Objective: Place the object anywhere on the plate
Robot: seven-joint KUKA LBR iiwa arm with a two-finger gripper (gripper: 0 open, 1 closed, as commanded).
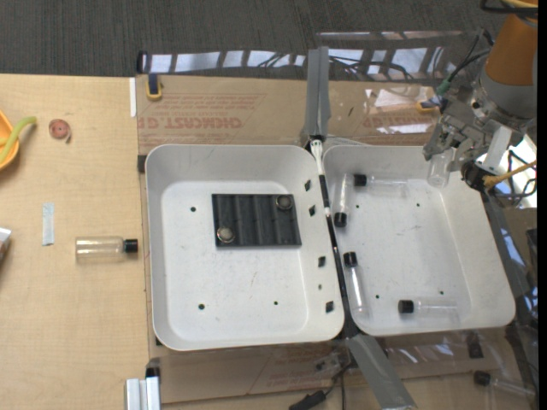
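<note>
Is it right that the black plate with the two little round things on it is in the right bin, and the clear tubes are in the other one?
Not quite. The camera view shows the black plate in the left bin; the clear tubes lie in the right bin.

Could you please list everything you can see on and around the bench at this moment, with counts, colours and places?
white bins: 2, side by side on the bench.
dark ribbed plate: 1, black, middle of the left bin.
small round pieces: 2, metallic, on the plate, one at its near left corner, one at its far right corner.
clear vials with black caps: 4, in the right bin: far side, left wall, near left, near middle.
vial on the wooden table: 1, clear with black cap, lying left of the bins.
small disc: 1, reddish, far left on the table.
orange item: 1, partly cut off at the left edge.
gripper: 1, grey, above the right bin's far right corner.
</note>
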